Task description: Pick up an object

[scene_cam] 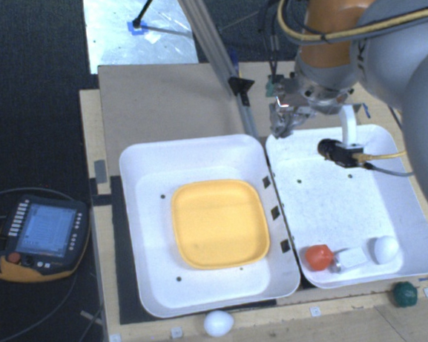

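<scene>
Right at the near edge of the bench (346, 319) sits a white egg-shaped thing (218, 322), just outside the left bin (147, 209), which has a yellow plate (220, 222) in it. Up top, the gripper (283, 123) hangs over the far-left corner of the right bin (352, 214) with nothing visibly in it. Well away from it, an orange ball (317, 256), a small white bottle (348, 259) and a white ball (385, 249) sit along that bin's near wall.

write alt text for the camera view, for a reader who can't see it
The grey arm's pincer hovers at the right bin's far-left corner; an orange ball and white egg lie near its front edge. The left bin holds a yellow plate.
</scene>
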Motion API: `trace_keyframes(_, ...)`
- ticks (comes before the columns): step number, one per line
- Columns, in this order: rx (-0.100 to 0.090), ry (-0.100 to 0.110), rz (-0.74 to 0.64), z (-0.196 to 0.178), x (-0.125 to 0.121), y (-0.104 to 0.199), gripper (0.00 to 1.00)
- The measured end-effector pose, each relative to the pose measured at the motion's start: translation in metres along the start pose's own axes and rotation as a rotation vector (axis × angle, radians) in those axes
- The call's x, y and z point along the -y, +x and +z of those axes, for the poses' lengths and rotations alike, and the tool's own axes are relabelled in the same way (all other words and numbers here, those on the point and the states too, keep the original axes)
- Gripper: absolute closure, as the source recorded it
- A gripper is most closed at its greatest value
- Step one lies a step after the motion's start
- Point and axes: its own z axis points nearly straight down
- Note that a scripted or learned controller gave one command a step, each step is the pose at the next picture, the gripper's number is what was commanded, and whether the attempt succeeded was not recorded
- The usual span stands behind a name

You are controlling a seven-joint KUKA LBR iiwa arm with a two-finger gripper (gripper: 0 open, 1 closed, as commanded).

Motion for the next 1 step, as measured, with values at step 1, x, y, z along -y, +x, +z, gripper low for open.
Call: trace_keyframes(1, 0.000, -0.001, 0.000, -0.0035, 0.0083, 0.0484, 1.00)
